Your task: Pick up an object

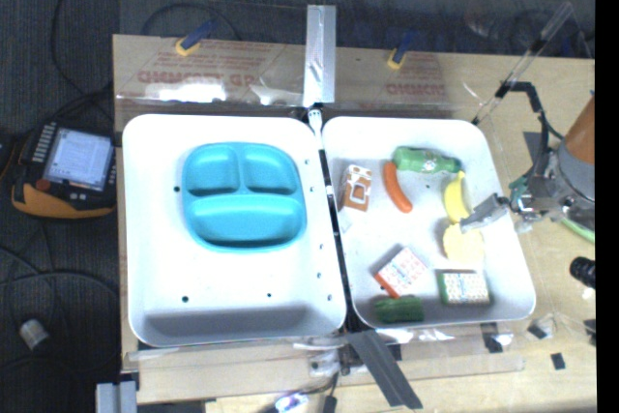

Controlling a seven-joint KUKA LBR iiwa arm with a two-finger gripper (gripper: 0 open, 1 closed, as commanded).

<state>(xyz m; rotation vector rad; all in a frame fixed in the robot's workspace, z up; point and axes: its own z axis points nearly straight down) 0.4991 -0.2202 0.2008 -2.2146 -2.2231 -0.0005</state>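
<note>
1. Camera view: the gripper (481,218) hovers low over the right bin (426,132), grabbing nothing; can't tell how wide it's spread.
2. Looks like the approach step. Next it needs to drop onto something.
3. The yellow banana (455,196) lies just beside the gripper, toward the bin's centre.

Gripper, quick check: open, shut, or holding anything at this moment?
Gripper: cannot be told. It sits at the right bin's right edge, near the banana.
</note>
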